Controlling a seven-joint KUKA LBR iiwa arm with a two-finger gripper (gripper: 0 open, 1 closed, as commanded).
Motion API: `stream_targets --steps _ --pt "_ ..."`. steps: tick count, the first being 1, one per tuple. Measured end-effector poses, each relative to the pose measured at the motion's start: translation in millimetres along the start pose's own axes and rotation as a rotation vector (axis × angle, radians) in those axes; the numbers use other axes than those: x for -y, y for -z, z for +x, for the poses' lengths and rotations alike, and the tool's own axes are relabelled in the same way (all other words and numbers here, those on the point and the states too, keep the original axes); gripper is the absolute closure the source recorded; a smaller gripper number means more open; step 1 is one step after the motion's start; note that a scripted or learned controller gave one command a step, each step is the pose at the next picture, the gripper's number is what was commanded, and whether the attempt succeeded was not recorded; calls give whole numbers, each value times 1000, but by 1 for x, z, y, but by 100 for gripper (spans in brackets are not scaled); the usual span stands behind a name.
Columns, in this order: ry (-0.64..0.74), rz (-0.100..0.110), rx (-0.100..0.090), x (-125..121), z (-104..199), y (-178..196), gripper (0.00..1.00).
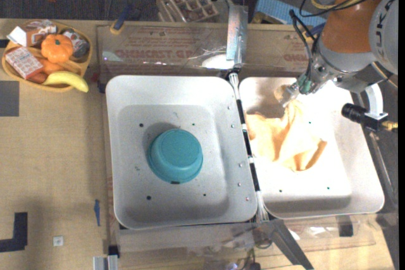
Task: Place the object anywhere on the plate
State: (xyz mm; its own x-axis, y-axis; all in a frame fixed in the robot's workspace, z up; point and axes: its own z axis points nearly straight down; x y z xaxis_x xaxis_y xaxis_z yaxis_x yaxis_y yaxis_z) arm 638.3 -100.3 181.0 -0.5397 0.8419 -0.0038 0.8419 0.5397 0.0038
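A teal round plate (176, 155) sits in the middle of the left white bin (126, 95). A yellow-orange cloth (285, 139) lies in the right bin (354, 190), bunched against the bin's left wall. One corner of the cloth is drawn up into a peak that reaches my gripper (296, 92). The gripper hangs over the back left of the right bin, shut on that raised corner. The rest of the cloth still trails on the bin floor. The plate is well to the left of the gripper, across the divider.
A raised rim (243, 136) separates the two bins. A basket of toy food (47, 57) with a banana stands on the bench at the far left. A flat cardboard box (164, 50) lies behind the bins. A black fitting (357, 114) juts in at the right.
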Motion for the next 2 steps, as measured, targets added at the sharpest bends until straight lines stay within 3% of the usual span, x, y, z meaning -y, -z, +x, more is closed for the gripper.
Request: stream_targets --steps 1,2 --pt "0 0 1 -1 -2 45 100" --pt "400 1 -2 -33 42 41 100"
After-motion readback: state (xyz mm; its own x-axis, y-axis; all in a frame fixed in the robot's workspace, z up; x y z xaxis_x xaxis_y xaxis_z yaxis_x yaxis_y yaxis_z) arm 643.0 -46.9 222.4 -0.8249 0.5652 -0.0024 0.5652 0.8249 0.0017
